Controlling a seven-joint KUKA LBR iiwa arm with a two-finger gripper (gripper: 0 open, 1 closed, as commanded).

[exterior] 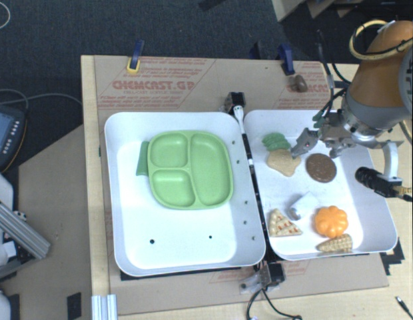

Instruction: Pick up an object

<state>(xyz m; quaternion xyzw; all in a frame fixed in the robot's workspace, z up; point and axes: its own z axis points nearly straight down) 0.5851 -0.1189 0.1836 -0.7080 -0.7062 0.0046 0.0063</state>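
Observation:
The right bin (373,205) holds several toy foods. A brown round cookie (321,168) lies near its middle, with a beige piece (282,163) and a green leafy piece (276,141) to its left. Nearer the front lie a pizza slice (284,224), an orange pumpkin (331,221), a waffle-textured piece (335,245) and a small pale grey item (300,205). My gripper (320,147) hangs just above the cookie's far edge, open, with one finger towards the beige piece. Nothing sits between its fingers.
The left bin (173,245) carries a green divided plate (190,169) with a green flat piece (141,159) tucked under its left side. A black clip (236,103) sits at the ridge between the bins. Cables and a black attachment (380,181) hang at the right.

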